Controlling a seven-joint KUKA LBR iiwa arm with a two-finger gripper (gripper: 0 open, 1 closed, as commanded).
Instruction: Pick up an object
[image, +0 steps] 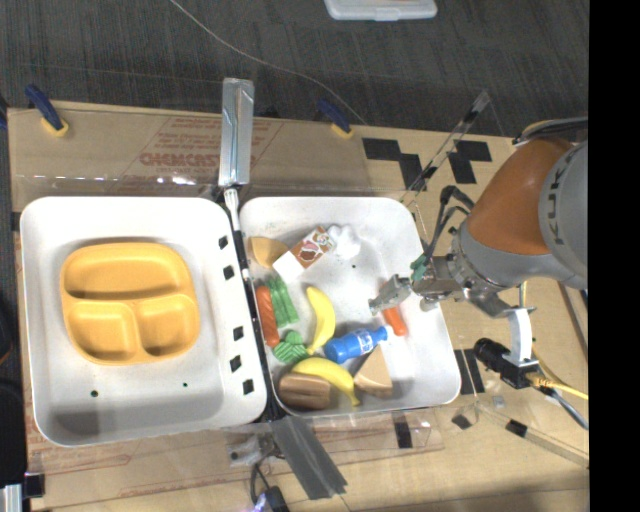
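1. Jaws (392, 296) of the one arm hung low over the right bin (425, 240), near its right wall; whether they stood apart or together could not be told.
2. Just beside them lay a small orange piece (397, 320), toward the bin's near edge, its long axis running roughly toward that edge.
3. Farther left lay a blue bottle (355, 344) and a banana (322, 312).

Right bin (425, 240): bare floor along its far-right side; toys (315, 335) apparently crowd the near-left.
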